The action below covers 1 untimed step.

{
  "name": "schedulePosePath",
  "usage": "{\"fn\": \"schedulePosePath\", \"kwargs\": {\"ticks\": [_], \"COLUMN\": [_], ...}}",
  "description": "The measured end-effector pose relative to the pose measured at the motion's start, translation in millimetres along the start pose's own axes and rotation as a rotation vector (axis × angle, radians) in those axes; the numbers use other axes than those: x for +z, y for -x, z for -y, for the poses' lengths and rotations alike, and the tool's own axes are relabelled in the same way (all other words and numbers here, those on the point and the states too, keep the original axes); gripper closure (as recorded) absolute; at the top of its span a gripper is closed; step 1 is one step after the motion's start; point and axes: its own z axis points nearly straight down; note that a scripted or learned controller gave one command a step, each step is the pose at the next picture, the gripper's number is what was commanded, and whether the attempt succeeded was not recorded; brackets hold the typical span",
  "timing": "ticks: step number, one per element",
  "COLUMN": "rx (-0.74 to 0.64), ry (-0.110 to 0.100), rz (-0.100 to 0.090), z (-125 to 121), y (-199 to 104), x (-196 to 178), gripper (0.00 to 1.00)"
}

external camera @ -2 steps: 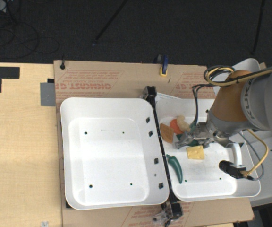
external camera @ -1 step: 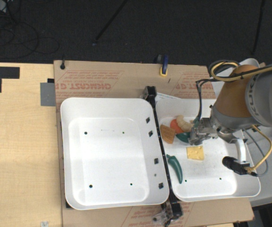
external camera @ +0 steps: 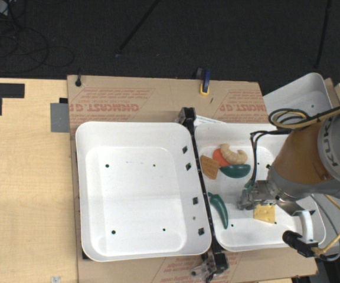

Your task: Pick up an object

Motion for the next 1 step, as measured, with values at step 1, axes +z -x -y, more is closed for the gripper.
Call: {"fn": "schedulePosePath", "kwargs": {"ticks": [1], "rx": [-0.007], "ry": [0.001], "rz": [-0.001], "z": [-29.7], "y": [-48.4], "x": [-27.1], "gripper": [1.0]}}
